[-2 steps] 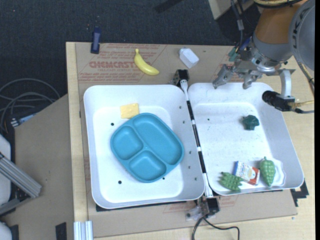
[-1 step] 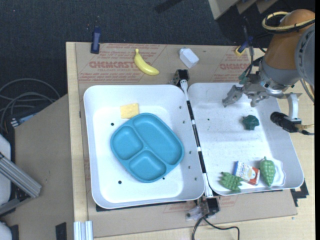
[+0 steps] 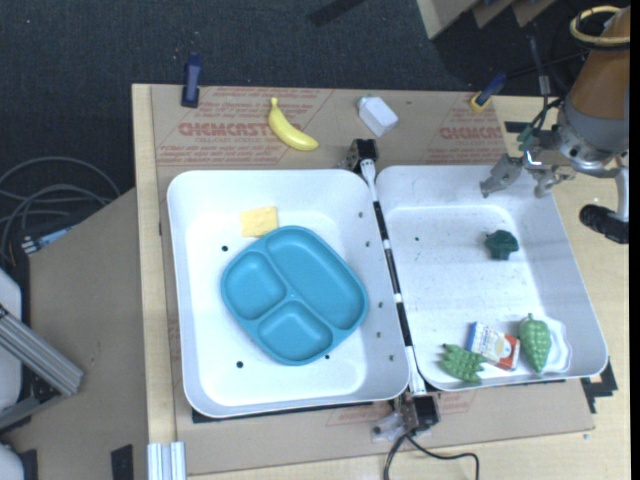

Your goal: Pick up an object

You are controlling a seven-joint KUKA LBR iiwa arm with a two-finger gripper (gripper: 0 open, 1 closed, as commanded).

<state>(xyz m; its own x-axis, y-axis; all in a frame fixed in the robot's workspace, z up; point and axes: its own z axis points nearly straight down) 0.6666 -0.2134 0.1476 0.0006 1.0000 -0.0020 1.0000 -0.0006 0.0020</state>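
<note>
Cardboard-topped counter [image 3: 300,448] carries left white bin [image 3: 195,268] with right white bin [image 3: 580,298] touching beside it; beyond the left bin lie a banana [image 3: 290,130], white block [image 3: 378,115], blue marker [image 3: 191,80].

Glossy white plastic bins [image 3: 200,228], smooth blue plastic tray [image 3: 292,293]

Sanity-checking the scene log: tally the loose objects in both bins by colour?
Blue: 1, the divided plate
Yellow: 1, the flat yellow piece
Green: 3, the dark green lump, the light green toy, the green bumpy toy
Red and white: 1, the small packet
Total: 6
</note>
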